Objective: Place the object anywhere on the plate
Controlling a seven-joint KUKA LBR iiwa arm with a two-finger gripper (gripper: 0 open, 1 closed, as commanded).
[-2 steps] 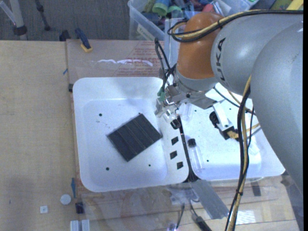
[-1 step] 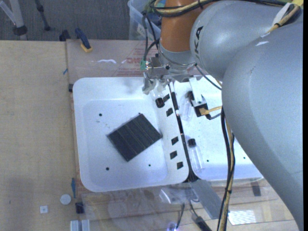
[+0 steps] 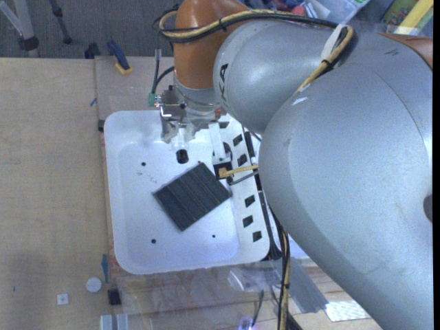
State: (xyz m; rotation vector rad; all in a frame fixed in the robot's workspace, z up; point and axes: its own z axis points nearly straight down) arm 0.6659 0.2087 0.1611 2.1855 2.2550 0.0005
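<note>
Near the back of the left bin (image 3: 130,253), the tool (image 3: 180,137) points down below the arm's (image 3: 344,157) orange band (image 3: 199,40). Its pale fingers (image 3: 172,133) hang just above a small dark round object (image 3: 181,156), which seems to lie on the bin floor right under the fingertips. Whether the fingers are parted or closed cannot be told from this slant, and nothing can be seen clamped between them.

Just in front of the object and to its right lies the plate (image 3: 192,195), a dark grey ribbed square turned at an angle, flat on the white floor. The object is beside the plate's back corner, apart from it and not on it. A few tiny dark specks dot the bin floor around the plate.

By the plate's right corner a thin tan stick (image 3: 239,170) with a dark end lies across the bin's right rim, where a row of black marks (image 3: 249,201) runs down the rim. The big grey arm covers most of the right side. The tan surface (image 3: 48,184) stretches away to the left, with a small white disc (image 3: 93,284) near the bin's front corner and a blue clamp (image 3: 121,59) at the back.
</note>
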